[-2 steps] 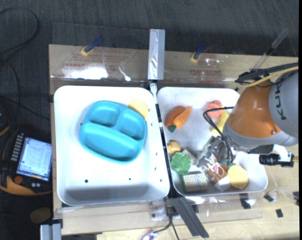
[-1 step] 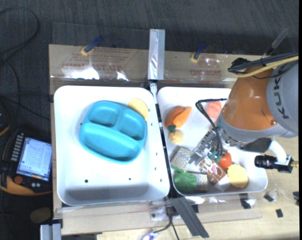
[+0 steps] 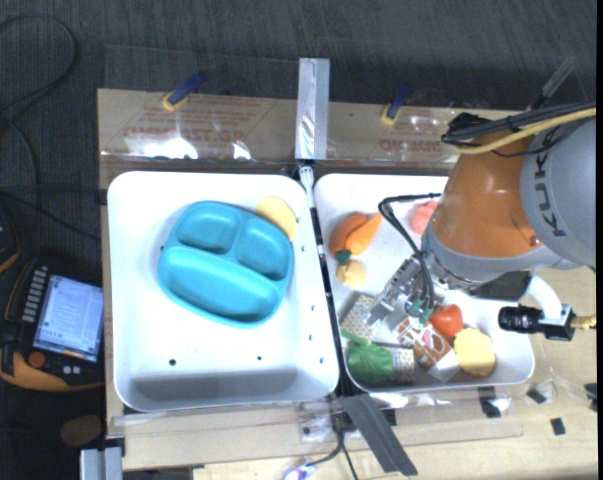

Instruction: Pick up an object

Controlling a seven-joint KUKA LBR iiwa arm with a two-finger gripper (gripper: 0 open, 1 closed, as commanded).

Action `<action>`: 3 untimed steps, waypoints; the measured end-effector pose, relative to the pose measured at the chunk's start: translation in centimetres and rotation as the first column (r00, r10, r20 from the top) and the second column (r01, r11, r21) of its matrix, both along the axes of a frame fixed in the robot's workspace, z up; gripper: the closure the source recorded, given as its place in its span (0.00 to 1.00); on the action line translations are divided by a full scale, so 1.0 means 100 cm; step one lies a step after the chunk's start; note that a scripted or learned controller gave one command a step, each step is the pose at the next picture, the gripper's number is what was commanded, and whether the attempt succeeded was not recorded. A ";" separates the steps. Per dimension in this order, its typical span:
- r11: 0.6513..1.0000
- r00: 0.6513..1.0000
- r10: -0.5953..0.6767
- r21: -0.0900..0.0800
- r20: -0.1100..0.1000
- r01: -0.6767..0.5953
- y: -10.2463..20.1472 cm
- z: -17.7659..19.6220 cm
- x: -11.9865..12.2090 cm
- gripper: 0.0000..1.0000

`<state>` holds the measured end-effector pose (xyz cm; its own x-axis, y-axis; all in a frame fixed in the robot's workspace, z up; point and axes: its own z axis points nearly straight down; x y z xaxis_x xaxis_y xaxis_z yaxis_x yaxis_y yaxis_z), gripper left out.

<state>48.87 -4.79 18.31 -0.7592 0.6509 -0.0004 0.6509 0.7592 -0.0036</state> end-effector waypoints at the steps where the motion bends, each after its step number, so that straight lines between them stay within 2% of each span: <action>1: 0.962 0.962 -0.274 0.000 0.000 0.274 0.008 0.000 -0.005 1.00; 2: 0.674 0.674 -0.739 -0.003 0.002 0.739 0.039 0.002 -0.002 1.00; 3: 0.667 0.667 -0.745 -0.003 0.001 0.745 -0.019 0.000 -0.006 1.00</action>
